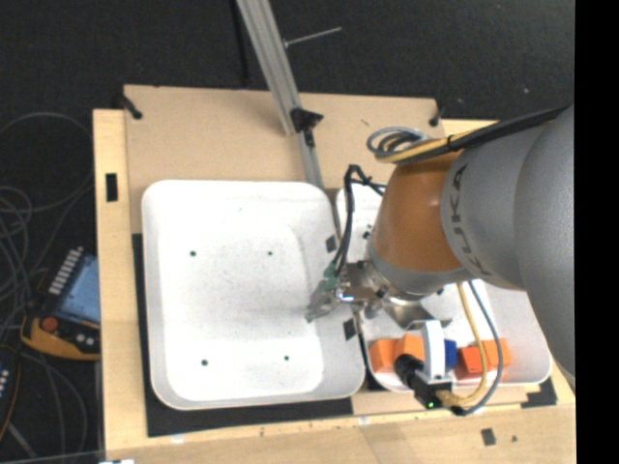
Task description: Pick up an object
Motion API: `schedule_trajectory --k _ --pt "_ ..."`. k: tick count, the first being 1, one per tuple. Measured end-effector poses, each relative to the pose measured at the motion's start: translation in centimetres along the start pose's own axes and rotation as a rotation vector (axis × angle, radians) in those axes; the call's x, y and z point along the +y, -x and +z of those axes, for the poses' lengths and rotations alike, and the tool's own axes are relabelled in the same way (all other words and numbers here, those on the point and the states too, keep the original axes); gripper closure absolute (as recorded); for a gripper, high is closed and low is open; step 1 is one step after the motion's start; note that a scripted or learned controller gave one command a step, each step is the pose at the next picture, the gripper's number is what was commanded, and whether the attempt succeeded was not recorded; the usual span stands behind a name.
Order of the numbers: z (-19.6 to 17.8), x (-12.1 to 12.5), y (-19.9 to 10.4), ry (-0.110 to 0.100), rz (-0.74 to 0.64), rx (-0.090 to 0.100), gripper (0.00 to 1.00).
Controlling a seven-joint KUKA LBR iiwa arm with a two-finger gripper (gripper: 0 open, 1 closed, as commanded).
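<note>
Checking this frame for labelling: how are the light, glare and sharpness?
Camera view: even overhead light; the left bin reads bright white, near washed out but with specks visible; soft shadow under the arm; the pincer looks slightly soft; floor very dark.

A light tan wooden bench (213, 133) stands on a dark floor and carries two shallow white bins side by side. The left bin (174, 259) rests on a black mat that shows along its left and lower edges, and the right bin (527, 370) lies just beside it. A slim metal rail (276, 56) slants across the bench's far edge.
</note>
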State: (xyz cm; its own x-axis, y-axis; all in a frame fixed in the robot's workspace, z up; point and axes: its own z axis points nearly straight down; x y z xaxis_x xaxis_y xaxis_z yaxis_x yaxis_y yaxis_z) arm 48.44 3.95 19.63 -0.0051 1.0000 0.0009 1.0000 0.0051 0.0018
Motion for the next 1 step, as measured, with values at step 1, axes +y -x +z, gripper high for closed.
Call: schedule_trajectory --k 1 --pt "0.02 -0.02 -3.23 0.001 -0.001 0.000 0.00"
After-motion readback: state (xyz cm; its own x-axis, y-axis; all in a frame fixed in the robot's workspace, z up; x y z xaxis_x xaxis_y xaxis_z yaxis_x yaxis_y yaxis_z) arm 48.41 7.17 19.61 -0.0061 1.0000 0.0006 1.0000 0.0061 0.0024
